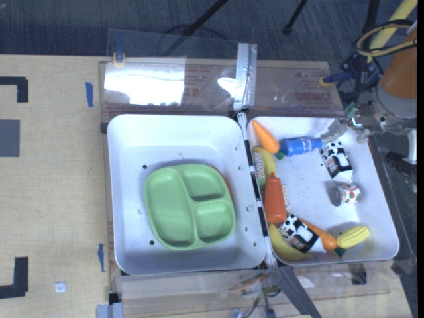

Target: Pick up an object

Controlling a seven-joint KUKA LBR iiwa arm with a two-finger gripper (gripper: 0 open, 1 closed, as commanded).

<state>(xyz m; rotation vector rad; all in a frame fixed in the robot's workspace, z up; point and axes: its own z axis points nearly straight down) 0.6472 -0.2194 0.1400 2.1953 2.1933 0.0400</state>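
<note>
The right bin holds several toy items. An orange carrot and a blue bottle lie at its back. A cow-patterned carton is at the back right, with a small cup lying on its side in front of it. An orange bottle lies along the left wall. At the front are a second cow-patterned carton, a banana and a yellow corn cob. My gripper hangs over the bin's back right corner, just behind the first carton, and I see nothing in it.
The left bin holds a green divided plate. A clear plastic panel stands behind the bins. The arm's orange band is at the right edge, among cables. A metal divider separates the bins.
</note>
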